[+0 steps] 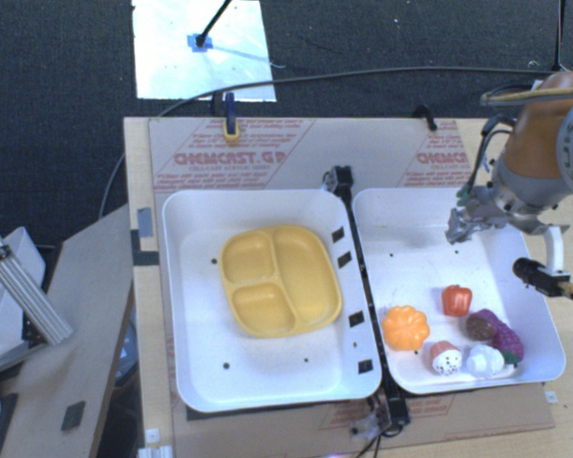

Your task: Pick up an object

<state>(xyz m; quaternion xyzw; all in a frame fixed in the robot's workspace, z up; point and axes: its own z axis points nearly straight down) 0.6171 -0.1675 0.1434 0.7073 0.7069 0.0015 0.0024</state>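
The gripper [458,225] hangs above the right bin [399,219]; I cannot tell its state. Toys lie near the front: it should lower straight over the red pepper [456,300].

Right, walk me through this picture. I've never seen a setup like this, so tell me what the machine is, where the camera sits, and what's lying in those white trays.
One camera looks down at a slant on a bench. The robot arm, grey with an orange band, reaches in from the right; its gripper hangs above the right bin, with nothing seen between its fingers. The left bin holds a yellow divided plate. The right bin holds toy food near its front: an orange pumpkin, a red pepper, purple grapes, and two smaller whitish pieces I cannot identify.
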